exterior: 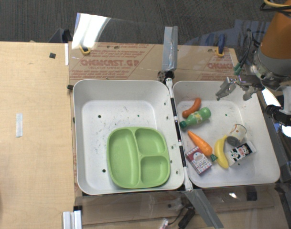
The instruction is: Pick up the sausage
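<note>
Overhead, the spread, unloaded end effector (pixel 237 88) hovers well apart from the sausage (pixel 191 107).

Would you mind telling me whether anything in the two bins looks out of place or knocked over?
Nothing looks spilled or damaged. In the right bin the green bottle lies on its side against the sausage, and the carrot, banana and small cartons lie loosely scattered. The green plate sits flat in the left bin.
</note>
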{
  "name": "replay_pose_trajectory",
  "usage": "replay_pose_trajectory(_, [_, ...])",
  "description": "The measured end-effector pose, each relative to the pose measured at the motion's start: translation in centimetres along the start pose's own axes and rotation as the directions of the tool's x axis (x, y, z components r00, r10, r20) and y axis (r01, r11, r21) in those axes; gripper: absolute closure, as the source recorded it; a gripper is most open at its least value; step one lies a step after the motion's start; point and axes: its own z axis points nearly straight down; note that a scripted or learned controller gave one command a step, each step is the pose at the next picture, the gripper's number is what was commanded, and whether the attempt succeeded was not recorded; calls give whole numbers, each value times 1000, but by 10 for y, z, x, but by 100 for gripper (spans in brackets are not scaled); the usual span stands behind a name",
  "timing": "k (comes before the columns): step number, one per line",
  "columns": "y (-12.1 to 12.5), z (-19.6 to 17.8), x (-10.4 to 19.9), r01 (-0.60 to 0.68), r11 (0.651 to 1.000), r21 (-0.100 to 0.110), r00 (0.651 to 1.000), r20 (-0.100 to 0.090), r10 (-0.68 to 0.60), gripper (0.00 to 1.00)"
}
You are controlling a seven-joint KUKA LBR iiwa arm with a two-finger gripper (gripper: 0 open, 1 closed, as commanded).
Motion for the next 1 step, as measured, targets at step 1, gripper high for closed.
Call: replay_pose_trajectory(1, [-95, 52, -21, 206, 979, 0, 979, -1, -206, 0])
